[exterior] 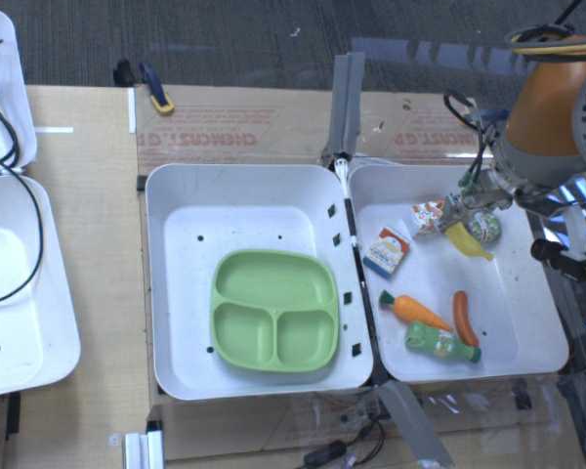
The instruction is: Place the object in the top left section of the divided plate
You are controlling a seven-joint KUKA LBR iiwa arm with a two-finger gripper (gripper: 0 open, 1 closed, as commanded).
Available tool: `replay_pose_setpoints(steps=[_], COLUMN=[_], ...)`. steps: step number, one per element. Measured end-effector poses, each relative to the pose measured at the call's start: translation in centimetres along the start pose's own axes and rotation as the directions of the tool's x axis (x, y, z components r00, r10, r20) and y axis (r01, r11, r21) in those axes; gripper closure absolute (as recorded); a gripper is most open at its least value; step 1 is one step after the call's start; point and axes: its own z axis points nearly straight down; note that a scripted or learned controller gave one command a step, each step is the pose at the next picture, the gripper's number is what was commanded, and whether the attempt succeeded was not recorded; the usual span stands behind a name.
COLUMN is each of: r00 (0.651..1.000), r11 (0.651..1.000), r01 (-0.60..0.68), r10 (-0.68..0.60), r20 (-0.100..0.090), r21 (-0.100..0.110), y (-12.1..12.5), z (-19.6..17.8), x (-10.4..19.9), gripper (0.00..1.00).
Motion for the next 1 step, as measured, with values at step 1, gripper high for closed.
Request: replay_pose_setpoints(steps=[1], r00=[0.992], r11=[0.992], r01=[0.128], r10=[-0.128], r20=[-0.001], r21=[-0.001], y=[-0.36], z=[-1.52], x=[8.12], gripper=[1.0])
